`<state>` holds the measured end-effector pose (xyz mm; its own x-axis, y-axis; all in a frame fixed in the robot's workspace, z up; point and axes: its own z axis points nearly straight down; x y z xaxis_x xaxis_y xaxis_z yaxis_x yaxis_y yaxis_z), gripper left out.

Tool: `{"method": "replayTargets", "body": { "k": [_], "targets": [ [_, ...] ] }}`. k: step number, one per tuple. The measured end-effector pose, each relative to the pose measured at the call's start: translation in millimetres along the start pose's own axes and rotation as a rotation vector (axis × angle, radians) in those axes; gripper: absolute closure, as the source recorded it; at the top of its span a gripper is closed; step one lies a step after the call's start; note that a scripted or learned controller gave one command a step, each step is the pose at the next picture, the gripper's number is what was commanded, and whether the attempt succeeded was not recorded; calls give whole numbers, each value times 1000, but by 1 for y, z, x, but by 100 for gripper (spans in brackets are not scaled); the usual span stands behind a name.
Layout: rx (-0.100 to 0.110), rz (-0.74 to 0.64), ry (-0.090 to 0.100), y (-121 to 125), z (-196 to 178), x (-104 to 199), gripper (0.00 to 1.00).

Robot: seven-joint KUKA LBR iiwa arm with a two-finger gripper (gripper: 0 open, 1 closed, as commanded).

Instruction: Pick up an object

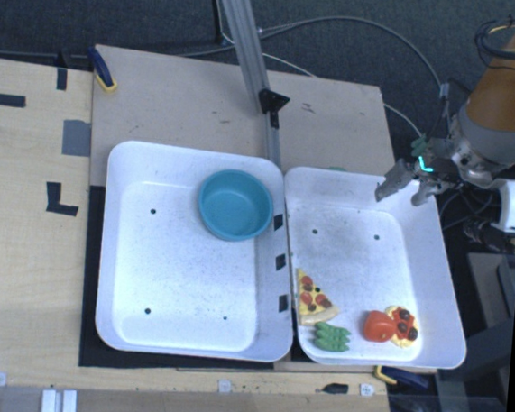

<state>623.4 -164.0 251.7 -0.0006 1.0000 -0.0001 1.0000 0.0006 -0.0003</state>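
Hand (403, 188) sits over the far right corner of the right bin (440, 291), fingers spread open, nothing between them. Toys lie well apart from it at the bin's near edge: pizza slice (313, 299), green piece (332, 337), red tomato (377, 326) touching a second pizza piece (403, 325). Blue bowl (235, 205) is in the left bin (124, 269), far to the hand's left.

The arm comes in from the right, orange band high at the upper right corner, wrist angled down and leftward. The gripper (403, 190) hangs over the right bin's (442, 264) far right corner, two fingers spread apart, nothing between them.
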Motion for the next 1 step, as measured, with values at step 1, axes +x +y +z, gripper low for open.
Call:
{"method": "replayTargets", "body": {
  "k": [1],
  "targets": [
    [0,0,0,0,0,0,0]
  ]
}}
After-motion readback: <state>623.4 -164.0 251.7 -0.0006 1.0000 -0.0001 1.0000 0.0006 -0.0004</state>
